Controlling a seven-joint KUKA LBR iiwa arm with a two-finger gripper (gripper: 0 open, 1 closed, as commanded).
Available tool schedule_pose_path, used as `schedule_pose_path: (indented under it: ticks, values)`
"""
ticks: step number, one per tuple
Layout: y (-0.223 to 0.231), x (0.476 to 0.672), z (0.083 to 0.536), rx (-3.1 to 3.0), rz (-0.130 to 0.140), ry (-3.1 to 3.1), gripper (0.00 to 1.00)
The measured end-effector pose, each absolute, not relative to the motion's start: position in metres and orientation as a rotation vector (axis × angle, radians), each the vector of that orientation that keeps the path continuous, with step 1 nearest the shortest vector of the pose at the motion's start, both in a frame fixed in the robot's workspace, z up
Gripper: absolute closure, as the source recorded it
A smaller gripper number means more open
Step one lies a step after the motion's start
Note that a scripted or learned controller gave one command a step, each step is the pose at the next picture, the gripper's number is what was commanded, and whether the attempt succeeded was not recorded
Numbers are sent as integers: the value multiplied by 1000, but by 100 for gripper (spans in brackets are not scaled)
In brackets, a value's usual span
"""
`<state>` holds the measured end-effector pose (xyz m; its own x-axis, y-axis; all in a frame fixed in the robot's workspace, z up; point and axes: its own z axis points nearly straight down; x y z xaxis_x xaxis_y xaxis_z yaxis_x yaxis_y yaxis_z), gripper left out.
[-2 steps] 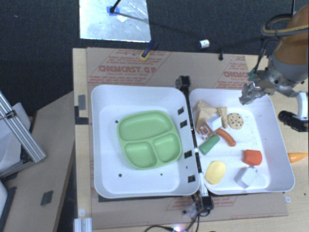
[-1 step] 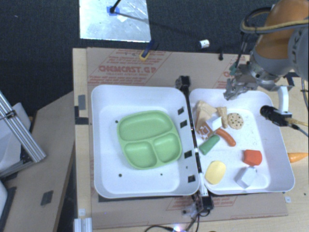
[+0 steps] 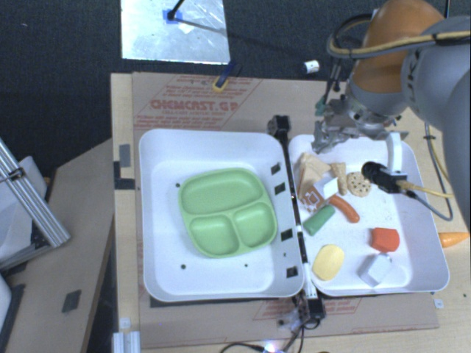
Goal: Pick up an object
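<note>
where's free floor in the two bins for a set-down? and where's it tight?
Left bin: bare white all round the green divided tray, widest along its far and left walls. Right bin: one open patch right of the cookie, above the red block. Crowded by the divider: tan pieces, green piece, orange carrot, gripper overhead.

Arm [image 3: 434,57] cut off by right edge; gripper [image 3: 326,140] fingertips too blurred to resolve; orange object [image 3: 454,237] beside right bin [image 3: 412,274] cropped at edge, unidentifiable.
</note>
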<state>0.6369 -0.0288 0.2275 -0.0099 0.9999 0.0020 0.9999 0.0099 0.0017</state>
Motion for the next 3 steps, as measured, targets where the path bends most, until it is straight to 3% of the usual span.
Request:
schedule_pose_path:
  ticks: [1,2,3]
  values:
    - [21,655,214,-2211,-4,-2233,100]
    - [15,665,227,-2216,-4,-2230,100]
    - [26,653,232,-2214,-2,-2230,100]
